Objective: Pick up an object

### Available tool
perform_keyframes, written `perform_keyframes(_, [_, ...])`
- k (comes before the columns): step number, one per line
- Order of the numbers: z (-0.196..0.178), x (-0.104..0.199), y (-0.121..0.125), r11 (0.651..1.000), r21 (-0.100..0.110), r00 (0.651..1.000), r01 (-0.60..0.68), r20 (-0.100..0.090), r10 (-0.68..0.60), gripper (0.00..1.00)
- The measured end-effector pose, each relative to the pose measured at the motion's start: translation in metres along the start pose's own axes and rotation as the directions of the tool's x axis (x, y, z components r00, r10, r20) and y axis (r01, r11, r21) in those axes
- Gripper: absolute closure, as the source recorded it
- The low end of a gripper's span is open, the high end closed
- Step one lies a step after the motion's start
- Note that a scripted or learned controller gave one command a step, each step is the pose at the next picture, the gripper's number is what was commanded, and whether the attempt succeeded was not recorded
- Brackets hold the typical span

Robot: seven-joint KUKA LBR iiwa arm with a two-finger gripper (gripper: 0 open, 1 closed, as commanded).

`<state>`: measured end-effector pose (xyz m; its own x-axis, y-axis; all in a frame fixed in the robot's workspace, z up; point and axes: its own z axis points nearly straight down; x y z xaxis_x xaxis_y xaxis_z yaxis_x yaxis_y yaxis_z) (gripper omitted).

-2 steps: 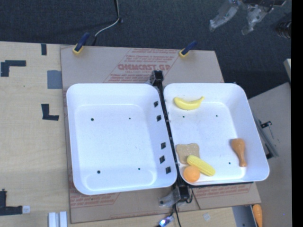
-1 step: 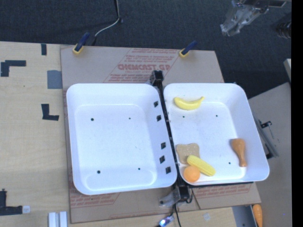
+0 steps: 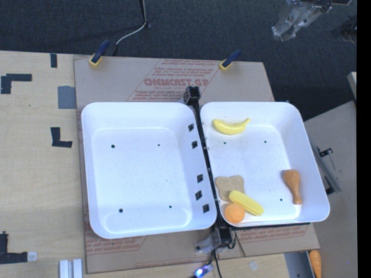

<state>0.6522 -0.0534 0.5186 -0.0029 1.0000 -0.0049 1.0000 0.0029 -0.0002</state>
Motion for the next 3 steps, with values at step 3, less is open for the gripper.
perform_keyframes(3, [-0.030, 0.001, 0.001, 1.000, 0.000, 1.000, 0.002, 0.004, -0.002, 1.00])
